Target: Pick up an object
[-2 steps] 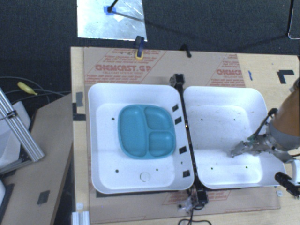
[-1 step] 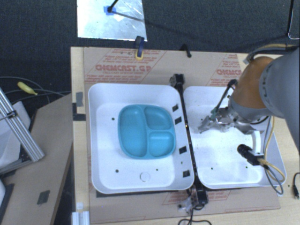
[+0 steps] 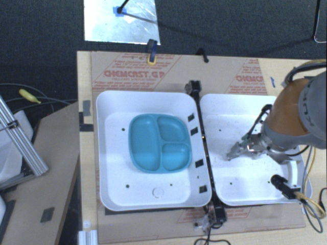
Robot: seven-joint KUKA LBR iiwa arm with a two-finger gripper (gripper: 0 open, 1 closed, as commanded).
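Gripper (image 3: 236,151) sits low over the floor of the right bin (image 3: 230,106), in its middle part, tip pointing toward the left bin (image 3: 115,137). Open or closed: cannot tell from this angle, the metal tip is small and glary. Nothing is visibly held in it.

Arm (image 3: 301,116) enters from the right side, grey, with the orange band (image 3: 282,111) just above the wrist and hanging over the right bin's far-right portion.

Object: one light-blue divided plate (image 3: 158,143), lying flat near the centre of the left bin. Three compartments: one large on its left side, two smaller ones stacked on its right. The plate's right edge is near the wall shared by the two bins but does not touch it. Plate and gripper are well apart, with that wall between them.

Along the shared wall, a row of small black clips (image 3: 194,131). A few small dark specks dot both bin floors.

Both bins rest on a cardboard sheet (image 3: 133,74) with red printing. A yellow-and-blue clamp (image 3: 152,52) grips the far edge of the cardboard. Beyond it, on the dark floor, lies a shiny silver sheet (image 3: 110,14).
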